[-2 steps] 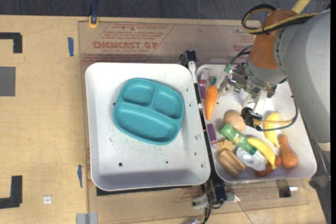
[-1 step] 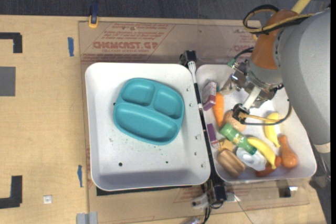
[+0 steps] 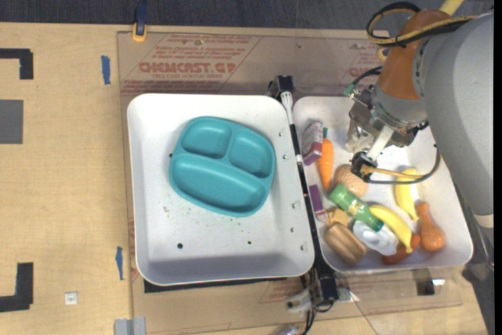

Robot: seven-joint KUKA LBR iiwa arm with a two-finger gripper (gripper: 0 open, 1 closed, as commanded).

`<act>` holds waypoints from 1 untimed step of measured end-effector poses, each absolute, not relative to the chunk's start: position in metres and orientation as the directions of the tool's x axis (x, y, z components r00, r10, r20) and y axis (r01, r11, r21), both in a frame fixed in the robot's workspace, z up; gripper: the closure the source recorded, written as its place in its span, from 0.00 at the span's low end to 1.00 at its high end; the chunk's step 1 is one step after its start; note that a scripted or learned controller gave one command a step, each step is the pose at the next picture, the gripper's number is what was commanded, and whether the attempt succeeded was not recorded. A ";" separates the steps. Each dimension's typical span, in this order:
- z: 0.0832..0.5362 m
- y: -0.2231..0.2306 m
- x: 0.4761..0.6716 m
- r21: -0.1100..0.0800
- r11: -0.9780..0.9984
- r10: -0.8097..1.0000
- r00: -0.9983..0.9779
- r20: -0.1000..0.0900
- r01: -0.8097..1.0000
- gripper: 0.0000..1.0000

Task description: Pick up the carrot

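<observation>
The carrot (image 3: 327, 159) lay lengthwise near the right bin's (image 3: 336, 114) left wall, a purple-grey toy (image 3: 313, 143) between it and that edge and a green bottle (image 3: 351, 202) crowding its lower end. The gripper (image 3: 361, 136) hung just right of it, over the barer upper floor; its grasp could not be made out. The left bin (image 3: 157, 231) held a teal plate (image 3: 223, 165), with bare margins around it.

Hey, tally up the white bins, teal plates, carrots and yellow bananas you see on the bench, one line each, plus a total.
White bins: 2
Teal plate: 1
Carrot: 1
Yellow bananas: 2
Total: 6
</observation>
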State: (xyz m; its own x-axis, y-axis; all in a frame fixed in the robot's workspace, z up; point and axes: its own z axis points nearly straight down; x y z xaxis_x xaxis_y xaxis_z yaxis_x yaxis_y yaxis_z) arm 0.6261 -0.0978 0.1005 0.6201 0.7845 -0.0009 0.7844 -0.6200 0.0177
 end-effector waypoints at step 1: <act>0.091 -0.103 0.548 0.014 -0.389 0.921 0.389 0.004 0.921 1.00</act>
